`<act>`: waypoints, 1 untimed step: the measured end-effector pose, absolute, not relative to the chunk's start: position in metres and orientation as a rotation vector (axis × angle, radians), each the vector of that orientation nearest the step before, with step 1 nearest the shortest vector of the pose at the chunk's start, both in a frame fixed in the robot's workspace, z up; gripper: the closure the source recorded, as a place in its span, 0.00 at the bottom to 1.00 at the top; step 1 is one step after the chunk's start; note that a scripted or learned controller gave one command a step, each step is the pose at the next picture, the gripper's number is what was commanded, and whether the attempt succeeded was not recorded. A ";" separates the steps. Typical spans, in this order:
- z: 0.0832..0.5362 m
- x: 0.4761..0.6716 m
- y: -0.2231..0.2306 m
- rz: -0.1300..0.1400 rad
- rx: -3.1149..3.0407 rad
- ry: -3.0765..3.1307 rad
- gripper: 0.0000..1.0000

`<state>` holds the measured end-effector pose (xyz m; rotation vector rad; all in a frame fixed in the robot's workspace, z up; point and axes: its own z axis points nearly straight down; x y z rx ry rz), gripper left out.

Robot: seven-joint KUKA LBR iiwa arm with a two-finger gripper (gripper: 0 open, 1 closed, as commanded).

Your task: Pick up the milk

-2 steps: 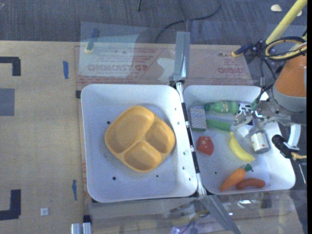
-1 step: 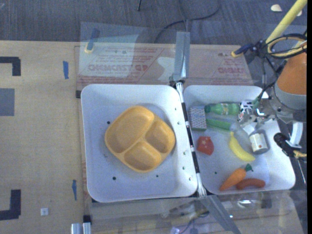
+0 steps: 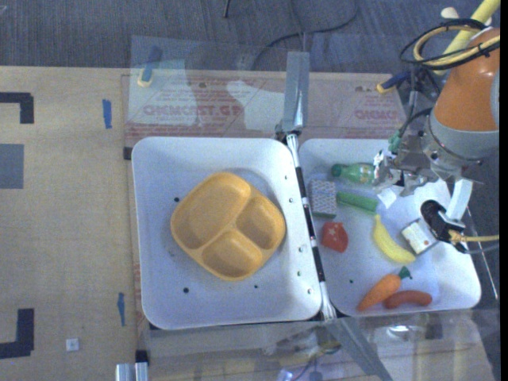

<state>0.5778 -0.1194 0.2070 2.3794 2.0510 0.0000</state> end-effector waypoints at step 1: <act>0.214 0.631 -0.131 -0.001 2.357 2.075 1.00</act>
